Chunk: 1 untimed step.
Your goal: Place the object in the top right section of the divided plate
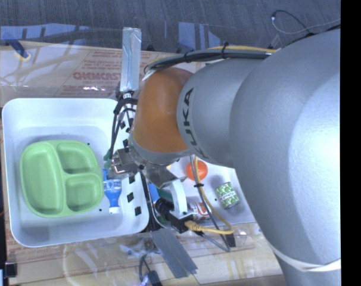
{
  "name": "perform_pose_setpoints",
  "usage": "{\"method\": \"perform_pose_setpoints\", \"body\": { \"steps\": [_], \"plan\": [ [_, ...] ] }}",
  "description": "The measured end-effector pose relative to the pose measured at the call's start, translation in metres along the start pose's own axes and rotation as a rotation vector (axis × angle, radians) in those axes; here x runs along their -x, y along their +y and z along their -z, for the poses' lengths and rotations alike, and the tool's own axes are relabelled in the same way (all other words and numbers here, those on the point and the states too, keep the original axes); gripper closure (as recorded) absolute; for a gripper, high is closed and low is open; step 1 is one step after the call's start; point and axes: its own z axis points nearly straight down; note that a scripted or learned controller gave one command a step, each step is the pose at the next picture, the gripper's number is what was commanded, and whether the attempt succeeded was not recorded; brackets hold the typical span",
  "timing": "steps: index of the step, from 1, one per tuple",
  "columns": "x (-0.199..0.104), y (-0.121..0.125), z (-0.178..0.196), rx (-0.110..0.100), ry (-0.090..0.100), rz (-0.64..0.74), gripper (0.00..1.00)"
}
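The arm [258, 136] is stretched in from the right, its orange band [159, 115] hung over the divide between the two bins. The left bin [61, 115] carries a green divided plate [61, 177]. The gripper [118, 165] is seen just beside the plate's right edge, above a blue object [112, 192]; whether the jaws are apart or together cannot be told. An orange item [198, 170] and a green can [227, 195] lie in the right bin.
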Motion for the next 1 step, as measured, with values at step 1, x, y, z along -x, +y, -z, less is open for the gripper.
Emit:
{"method": "perform_pose_setpoints", "body": {
  "steps": [1],
  "plan": [
    [0.0143,-0.0188,0.0255,0.005,-0.001,0.074,1.00]
  ]
}}
